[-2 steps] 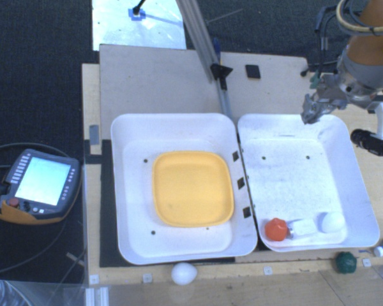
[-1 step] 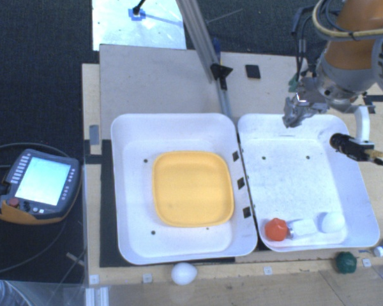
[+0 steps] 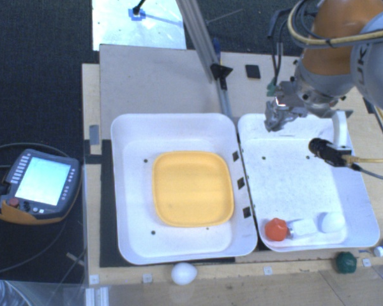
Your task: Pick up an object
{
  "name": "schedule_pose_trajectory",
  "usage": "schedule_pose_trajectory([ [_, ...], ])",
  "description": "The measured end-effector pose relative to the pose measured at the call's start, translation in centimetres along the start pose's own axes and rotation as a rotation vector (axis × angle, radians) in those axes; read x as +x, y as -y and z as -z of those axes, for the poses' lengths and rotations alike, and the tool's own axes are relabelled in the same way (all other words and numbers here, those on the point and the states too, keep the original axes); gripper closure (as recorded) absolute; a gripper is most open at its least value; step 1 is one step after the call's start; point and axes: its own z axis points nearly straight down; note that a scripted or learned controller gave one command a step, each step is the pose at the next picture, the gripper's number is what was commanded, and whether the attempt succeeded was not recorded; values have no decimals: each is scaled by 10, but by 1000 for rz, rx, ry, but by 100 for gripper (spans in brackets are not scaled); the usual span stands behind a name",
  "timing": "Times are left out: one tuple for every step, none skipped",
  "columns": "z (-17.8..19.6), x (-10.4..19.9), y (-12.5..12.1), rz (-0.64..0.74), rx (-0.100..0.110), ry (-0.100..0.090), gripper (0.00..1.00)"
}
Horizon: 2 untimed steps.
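Looking down through the fixed overhead camera, I am seeing two shallow white bins lying side by side on the bench. The left bin (image 3: 131,171) is holding a yellow square plate (image 3: 193,188), lying flat near its middle. The right bin (image 3: 293,190) is carrying three small items along its near edge: an orange-red ball (image 3: 276,229) at the near left corner, a small white piece (image 3: 301,227) touching it on the right, and a white rounded object (image 3: 332,222) just beside that. I am watching the grey arm (image 3: 370,37), with its orange band, reaching in from the right. Its gripper (image 3: 276,119) is hanging over the far left corner of the right bin, well apart from the three items; nothing is showing between its tips, and whether it is released or clenched I cannot tell. A black attachment (image 3: 325,150) is jutting out beside the wrist. Outside the bins, a white egg-shaped object (image 3: 184,273) and a dark green ball (image 3: 346,262) are resting along the bench's near edge, and a teach pendant (image 3: 38,185) is lying to the left.
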Motion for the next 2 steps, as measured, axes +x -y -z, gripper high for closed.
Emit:
schedule_pose_trajectory([
  [-10,39,18,0,0,0,100],
  [-27,91,31,0,0,0,100],
])
